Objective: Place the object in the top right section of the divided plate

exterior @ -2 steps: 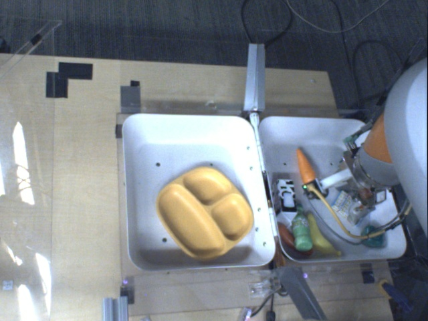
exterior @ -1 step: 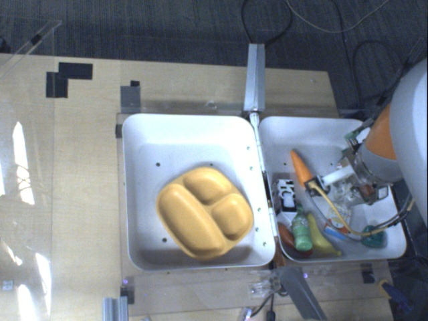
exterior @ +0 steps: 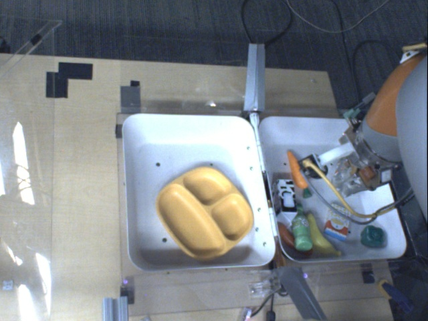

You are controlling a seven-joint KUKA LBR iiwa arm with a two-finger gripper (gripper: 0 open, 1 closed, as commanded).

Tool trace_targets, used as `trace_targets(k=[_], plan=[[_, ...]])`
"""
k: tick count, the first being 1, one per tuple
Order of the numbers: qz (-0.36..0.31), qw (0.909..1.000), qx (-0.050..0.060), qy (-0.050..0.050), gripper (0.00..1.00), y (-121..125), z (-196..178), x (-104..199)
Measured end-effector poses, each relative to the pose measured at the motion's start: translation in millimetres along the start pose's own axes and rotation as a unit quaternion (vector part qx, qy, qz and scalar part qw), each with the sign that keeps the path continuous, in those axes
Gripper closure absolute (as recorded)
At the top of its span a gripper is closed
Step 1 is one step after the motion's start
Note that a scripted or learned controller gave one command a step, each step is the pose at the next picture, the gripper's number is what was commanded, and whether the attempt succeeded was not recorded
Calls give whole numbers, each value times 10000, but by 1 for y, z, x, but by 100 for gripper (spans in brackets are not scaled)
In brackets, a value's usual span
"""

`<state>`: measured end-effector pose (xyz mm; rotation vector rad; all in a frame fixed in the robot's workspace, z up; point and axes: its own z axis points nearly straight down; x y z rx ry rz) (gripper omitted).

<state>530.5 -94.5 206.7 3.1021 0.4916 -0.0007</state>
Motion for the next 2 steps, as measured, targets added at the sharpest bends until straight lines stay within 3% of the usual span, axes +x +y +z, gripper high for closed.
trace_targets(k=[1,2], plan=[[-2,10000,1,-4,0,0,0,0],[545,9985,15,-13,0,-14,114,-19]])
